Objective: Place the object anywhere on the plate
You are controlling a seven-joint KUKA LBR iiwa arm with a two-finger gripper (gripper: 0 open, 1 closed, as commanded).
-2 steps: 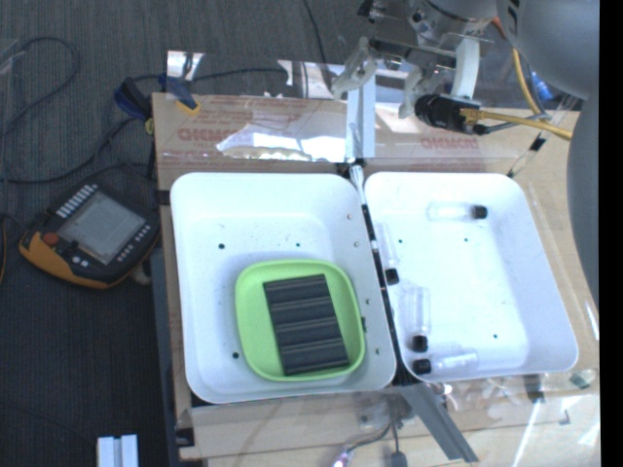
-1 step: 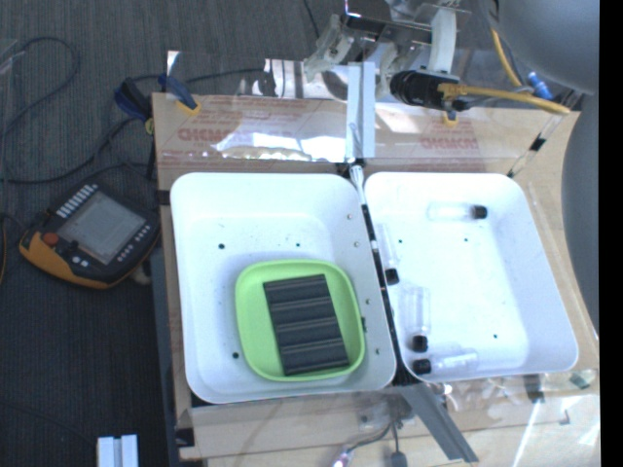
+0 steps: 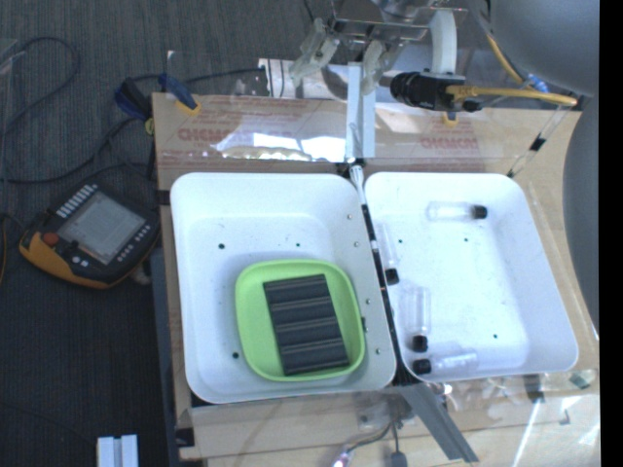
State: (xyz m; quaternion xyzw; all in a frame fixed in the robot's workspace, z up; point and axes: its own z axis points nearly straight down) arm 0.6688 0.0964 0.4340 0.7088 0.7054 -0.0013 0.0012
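A lime-green square plate [image 3: 250,295] lies in the left white bin [image 3: 200,232], toward its front. A dark grey ribbed block [image 3: 306,324] rests flat on the plate and covers most of its middle. My gripper [image 3: 343,61] hangs high above the back edge of the bench, behind the seam between the two bins and well clear of the plate. Its fingers [image 3: 311,58] are spread open and hold nothing.
The right bin [image 3: 506,290] holds several clear vials with black caps: one at the back [image 3: 455,211], one near the divider [image 3: 387,259], others at the front left [image 3: 416,316]. A teach pendant [image 3: 92,236] and cables lie on the floor to the left.
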